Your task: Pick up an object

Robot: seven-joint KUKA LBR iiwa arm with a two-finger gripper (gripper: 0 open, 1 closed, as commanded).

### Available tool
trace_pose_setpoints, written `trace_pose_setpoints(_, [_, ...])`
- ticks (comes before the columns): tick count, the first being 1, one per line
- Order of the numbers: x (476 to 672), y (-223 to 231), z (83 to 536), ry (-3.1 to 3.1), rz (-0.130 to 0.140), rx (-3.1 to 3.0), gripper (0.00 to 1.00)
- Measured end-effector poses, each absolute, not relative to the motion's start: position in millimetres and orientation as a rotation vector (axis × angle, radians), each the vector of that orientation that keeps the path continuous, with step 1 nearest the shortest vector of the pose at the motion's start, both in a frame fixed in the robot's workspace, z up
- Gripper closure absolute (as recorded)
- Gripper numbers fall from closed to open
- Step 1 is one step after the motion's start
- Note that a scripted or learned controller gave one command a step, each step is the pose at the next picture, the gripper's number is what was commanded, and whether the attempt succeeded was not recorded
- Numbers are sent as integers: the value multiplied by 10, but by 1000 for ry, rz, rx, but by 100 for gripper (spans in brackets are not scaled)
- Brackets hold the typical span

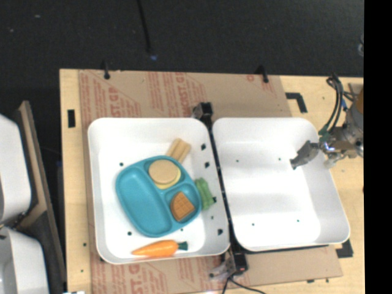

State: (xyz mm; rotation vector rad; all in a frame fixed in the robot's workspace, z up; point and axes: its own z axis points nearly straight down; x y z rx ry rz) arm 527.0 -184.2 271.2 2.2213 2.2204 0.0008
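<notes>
Glossy blue plastic tray (150,201): smooth orange carrot (159,248) just below; gripper (304,154) well right, finger state indeterminable.

Red printed lettering on cardboard sheet (153,94) under bins; upside down, too blurred to read.

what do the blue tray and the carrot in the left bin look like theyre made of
Blue tray: looks like moulded plastic, with an even turquoise colour, rounded corners and smooth compartment walls. Carrot: probably a plastic or rubbery toy, with a uniform bright orange body and a flat green tip; at this size it is hard to be sure.
</notes>
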Motion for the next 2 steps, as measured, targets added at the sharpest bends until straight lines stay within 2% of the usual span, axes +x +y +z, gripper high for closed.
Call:
trace_pose_setpoints(1, [5929, -2011, 1478, 2227, -9, 2227, 0])
trace_pose_setpoints(2, [6315, -1880, 1659, 2222, 2, 2219, 0])
